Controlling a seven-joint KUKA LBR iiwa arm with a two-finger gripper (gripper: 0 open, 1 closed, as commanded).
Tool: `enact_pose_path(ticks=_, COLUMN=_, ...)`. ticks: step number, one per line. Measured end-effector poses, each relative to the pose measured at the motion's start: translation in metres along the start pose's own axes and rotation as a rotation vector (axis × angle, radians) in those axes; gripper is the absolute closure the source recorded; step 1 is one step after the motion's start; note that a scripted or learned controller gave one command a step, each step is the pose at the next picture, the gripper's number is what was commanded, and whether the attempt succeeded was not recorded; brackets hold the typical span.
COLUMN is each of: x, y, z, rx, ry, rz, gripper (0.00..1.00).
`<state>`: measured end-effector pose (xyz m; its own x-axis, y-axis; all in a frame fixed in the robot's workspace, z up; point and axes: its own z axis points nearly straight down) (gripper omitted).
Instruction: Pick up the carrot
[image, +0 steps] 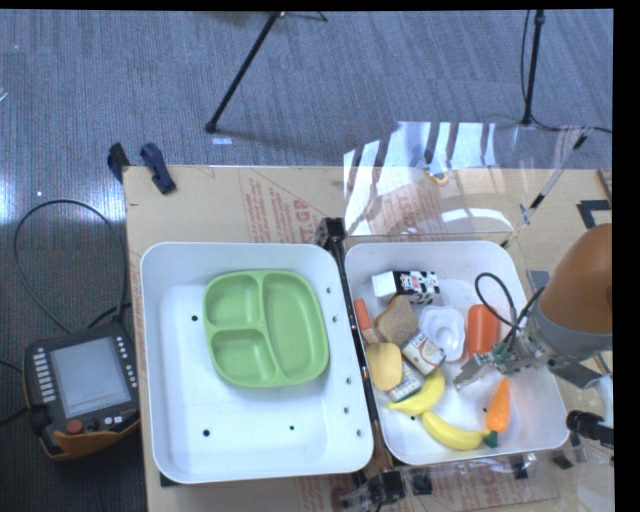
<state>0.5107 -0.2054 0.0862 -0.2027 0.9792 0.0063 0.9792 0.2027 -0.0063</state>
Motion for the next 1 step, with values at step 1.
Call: enact_pose_path(ticks=1, x=-0.0021, y=0.0, z=-0.0106, rx=-0.003, ry=0.0, rz=0.01, gripper=1.0)
